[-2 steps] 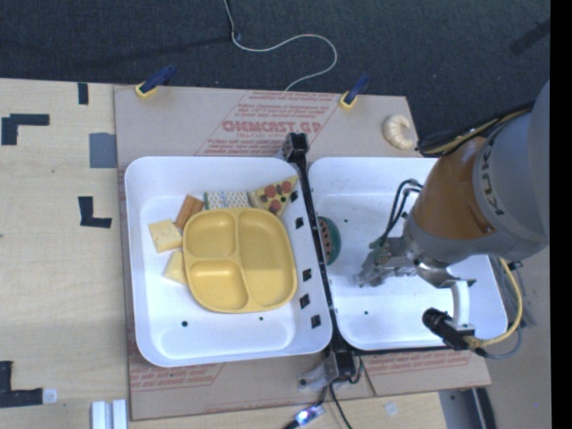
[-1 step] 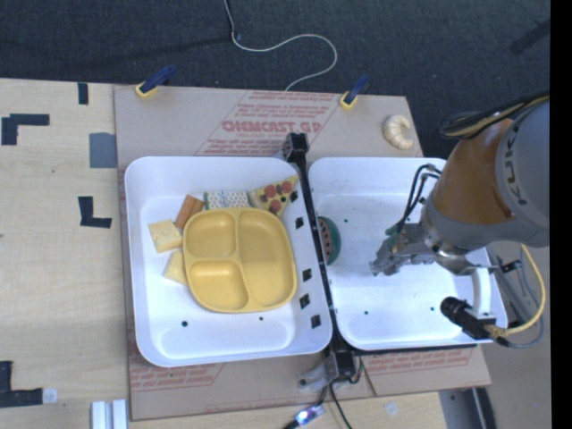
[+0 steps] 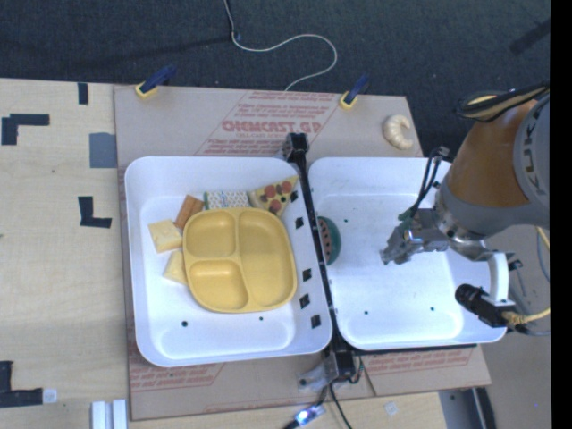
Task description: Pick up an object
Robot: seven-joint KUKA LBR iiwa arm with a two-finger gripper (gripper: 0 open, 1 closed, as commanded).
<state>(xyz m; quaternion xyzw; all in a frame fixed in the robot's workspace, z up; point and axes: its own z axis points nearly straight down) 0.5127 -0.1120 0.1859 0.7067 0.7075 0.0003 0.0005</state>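
Counted two white bins [image 3: 143,329], one yellow divided plate [image 3: 239,259], one green round item [image 3: 332,241] at the right bin's left edge, two blue-yellow clamps [image 3: 155,80], one pale piece [image 3: 399,130] off-bin, smaller food pieces uncountable.

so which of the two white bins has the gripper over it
The right bin: the gripper hangs over its floor, while the left bin holds the yellow divided plate.
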